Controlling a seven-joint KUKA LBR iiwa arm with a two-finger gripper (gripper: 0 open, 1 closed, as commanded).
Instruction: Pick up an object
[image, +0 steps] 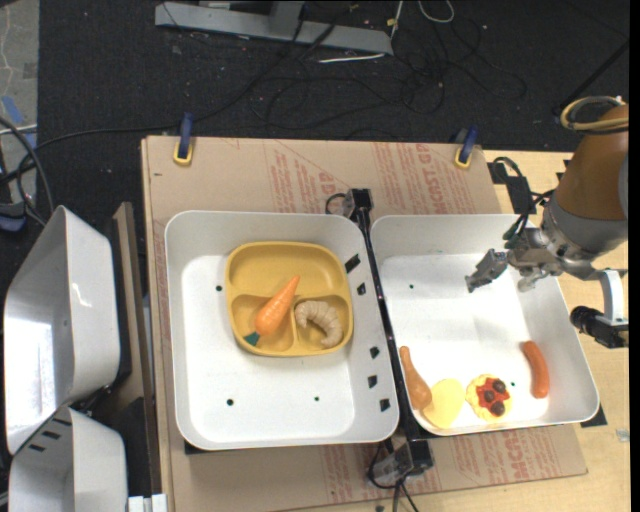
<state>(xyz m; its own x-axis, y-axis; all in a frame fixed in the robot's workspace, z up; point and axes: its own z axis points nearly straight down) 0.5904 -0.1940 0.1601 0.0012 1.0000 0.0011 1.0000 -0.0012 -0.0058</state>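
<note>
My gripper (508, 276) hangs over the upper part of the right bin (440, 240), open, with nothing between its fingers. Along that bin's near edge lie an orange drumstick-shaped toy (414, 377), a pale yellow round piece (447, 400) and a yellow toy with red and dark toppings (490, 396). A red-orange sausage (538, 368) lies by the right wall, below the gripper. In the left bin (200, 390) a yellow divided plate (250, 265) holds a carrot (277, 306) and a pale shrimp (320, 322).
The grey arm with its orange band (600, 160) comes in from the right over the bin's far right corner. A black divider with clips (375, 320) runs between the bins. White containers (60, 300) stand left of the bench. Yellow clamps (183, 150) hold the board.
</note>
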